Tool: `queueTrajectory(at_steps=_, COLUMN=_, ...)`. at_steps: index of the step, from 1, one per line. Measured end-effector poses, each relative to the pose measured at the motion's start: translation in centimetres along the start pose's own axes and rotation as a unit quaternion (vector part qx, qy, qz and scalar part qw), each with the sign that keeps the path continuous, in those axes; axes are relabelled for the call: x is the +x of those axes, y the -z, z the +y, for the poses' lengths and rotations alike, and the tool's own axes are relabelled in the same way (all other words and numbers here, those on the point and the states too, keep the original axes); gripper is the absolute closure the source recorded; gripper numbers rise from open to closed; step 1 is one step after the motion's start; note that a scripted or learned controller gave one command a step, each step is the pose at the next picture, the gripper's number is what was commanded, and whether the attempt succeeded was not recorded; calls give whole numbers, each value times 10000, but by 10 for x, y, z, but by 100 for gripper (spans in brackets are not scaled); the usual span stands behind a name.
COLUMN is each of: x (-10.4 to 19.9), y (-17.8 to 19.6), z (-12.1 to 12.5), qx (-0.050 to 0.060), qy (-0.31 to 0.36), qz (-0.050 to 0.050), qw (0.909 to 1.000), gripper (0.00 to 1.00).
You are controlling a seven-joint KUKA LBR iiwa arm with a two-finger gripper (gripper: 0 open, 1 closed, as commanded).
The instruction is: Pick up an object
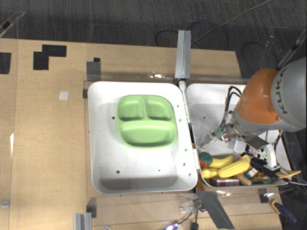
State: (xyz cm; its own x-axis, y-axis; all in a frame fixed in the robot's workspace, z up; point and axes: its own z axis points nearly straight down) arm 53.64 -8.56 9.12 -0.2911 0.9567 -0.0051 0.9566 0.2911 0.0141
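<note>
Toys (pixel 230 168) lie piled in the near corner of the right bin (pixel 204 104), under my gripper (pixel 219 134); I cannot tell its state. A green plate (pixel 146 120) sits in the left bin (pixel 103 128). Past the wooden bench (pixel 43 128) is dark carpet (pixel 96 13).

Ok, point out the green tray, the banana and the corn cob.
green tray (pixel 146 120), camera view, ridge between compartments.
banana (pixel 221 163), camera view, middle of its curve.
corn cob (pixel 235 167), camera view, mid-length.
</note>
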Motion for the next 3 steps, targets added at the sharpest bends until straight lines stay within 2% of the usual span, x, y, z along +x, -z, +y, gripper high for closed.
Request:
queueTrajectory(at_steps=1, x=-57, y=-2, z=54, qx=-3, qy=-712, qz=-5, qw=9975, gripper=0)
queueTrajectory(at_steps=2, x=-57, y=-2, z=54, qx=-2, qy=-713, qz=-4, qw=9975, gripper=0)
queueTrajectory(at_steps=3, x=-65, y=-5, z=112, qx=26, qy=-831, qz=7, qw=9965, gripper=0)
